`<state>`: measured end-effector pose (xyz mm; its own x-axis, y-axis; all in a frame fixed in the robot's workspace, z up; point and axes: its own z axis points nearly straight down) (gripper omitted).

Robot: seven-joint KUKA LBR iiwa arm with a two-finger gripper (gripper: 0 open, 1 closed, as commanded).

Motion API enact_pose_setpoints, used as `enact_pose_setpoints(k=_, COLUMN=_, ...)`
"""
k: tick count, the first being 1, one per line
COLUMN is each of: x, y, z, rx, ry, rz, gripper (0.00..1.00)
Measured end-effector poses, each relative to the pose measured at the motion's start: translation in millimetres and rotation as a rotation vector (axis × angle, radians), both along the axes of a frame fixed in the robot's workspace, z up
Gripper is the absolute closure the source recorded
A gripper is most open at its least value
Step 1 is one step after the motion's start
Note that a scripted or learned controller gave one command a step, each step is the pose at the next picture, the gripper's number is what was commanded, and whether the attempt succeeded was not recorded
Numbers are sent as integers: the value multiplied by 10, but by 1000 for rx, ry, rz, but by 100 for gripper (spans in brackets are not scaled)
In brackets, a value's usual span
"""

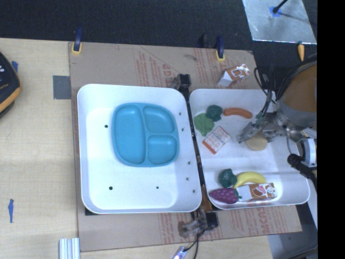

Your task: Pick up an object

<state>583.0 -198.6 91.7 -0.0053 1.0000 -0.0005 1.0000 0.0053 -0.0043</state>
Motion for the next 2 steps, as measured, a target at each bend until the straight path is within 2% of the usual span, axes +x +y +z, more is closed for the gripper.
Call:
enact_pose_setpoints(k=1, x=573, y=648, z=268, rx=1, ry=-3, rz=0, gripper=0)
enact_pose_setpoints(k=2, x=735, y=333, z=385, rx=0, ry=-3, rz=-3, gripper=0)
